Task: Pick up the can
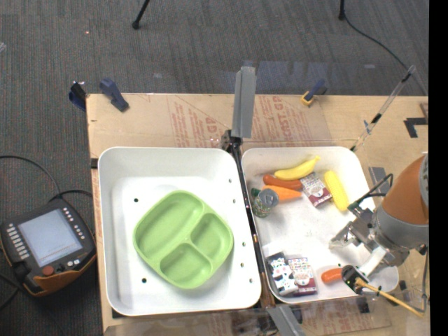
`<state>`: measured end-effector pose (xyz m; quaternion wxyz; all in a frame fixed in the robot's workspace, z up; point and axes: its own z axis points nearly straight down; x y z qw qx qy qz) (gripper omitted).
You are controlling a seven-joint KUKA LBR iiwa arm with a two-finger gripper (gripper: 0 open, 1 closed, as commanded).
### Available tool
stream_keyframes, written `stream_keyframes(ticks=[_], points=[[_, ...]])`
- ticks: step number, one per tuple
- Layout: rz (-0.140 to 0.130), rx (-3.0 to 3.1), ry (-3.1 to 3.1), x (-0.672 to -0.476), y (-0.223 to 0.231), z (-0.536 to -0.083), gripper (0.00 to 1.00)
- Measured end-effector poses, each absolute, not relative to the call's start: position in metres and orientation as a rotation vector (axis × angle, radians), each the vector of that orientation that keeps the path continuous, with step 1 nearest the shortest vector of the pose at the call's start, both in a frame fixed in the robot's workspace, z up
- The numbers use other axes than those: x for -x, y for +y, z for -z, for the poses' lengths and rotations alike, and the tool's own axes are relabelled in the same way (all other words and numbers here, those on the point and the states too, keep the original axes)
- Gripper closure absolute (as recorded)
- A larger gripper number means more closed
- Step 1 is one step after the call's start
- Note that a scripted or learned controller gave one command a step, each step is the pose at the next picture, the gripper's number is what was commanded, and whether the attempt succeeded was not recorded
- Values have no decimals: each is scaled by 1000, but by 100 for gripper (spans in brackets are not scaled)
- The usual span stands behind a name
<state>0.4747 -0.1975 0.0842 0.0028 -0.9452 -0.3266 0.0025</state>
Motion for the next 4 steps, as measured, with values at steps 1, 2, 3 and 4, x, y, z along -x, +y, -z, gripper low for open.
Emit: stream_keyframes(ticks=[1,2,3,4], points=[[-17,2956,-1029,-474,-197,-90,100],[-13,3038,-782,-476,-135,-186,100],[-16,3077,-618,-475,-56,-216,100],[-16,3059,-709,-476,18,-235,100]])
